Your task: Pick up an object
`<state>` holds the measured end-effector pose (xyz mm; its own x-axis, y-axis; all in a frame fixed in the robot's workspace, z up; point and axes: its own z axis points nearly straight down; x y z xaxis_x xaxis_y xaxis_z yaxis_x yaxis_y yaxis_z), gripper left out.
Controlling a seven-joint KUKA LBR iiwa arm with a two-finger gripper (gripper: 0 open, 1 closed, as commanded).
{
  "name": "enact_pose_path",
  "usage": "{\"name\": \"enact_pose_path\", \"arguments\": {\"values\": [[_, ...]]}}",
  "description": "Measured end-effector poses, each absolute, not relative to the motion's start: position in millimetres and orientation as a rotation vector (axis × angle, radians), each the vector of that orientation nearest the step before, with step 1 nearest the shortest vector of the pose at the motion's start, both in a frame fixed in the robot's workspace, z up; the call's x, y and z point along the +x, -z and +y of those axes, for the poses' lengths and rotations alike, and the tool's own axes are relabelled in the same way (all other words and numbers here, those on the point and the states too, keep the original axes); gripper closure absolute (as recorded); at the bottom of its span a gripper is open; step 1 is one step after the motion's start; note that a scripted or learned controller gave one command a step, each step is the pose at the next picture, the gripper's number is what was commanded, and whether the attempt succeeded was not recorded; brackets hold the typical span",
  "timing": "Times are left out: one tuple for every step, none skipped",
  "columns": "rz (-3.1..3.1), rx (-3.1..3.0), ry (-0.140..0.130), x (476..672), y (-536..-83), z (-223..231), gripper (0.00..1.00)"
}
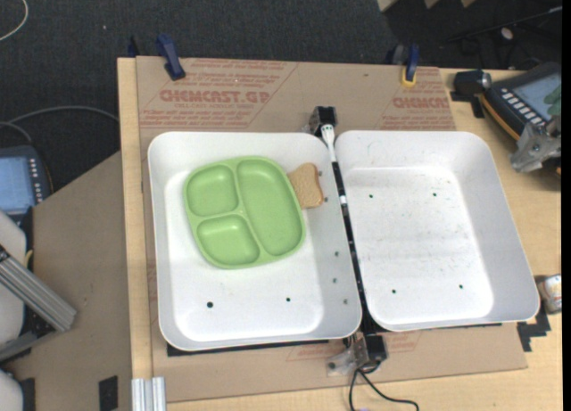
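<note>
While the jaws' state cannot be told, a light-green three-compartment plastic plate (pixel 245 212) and a tan bread-like slice (pixel 308 185) touching its right rim lie centre-left in the shallow white left bin (pixel 178 311), awaiting pickup.

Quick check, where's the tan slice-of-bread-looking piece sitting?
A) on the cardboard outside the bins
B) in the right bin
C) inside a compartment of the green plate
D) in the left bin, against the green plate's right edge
D: the tan bread-like piece lies on the left bin floor, touching the right edge of the green divided plate, near the wall shared with the right bin.
</note>
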<state>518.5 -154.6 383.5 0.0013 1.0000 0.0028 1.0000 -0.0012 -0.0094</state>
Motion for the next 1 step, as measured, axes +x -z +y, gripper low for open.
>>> {"name": "enact_pose_path", "arguments": {"values": [[-2.228,-2.203,-0.003,516.4,-337.7,-46.6,1.00]]}}
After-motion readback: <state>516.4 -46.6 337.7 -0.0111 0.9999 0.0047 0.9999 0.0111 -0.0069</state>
